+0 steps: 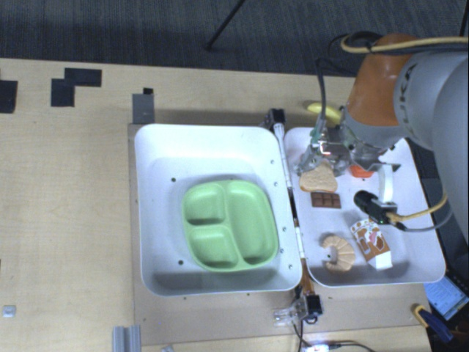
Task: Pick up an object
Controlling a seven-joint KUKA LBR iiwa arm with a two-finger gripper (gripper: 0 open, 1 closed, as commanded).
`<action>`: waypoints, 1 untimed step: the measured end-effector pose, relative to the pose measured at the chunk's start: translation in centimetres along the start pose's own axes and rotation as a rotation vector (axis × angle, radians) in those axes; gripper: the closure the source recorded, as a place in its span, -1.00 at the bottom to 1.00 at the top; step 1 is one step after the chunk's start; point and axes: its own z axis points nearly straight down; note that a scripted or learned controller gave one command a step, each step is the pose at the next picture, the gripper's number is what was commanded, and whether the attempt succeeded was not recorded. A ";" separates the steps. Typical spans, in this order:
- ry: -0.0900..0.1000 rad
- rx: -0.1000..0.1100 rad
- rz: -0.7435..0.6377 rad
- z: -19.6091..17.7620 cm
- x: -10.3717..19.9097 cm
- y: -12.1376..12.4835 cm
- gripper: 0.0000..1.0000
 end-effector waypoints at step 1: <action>0.001 0.003 -0.001 -3.8 5.0 -6.1 1.00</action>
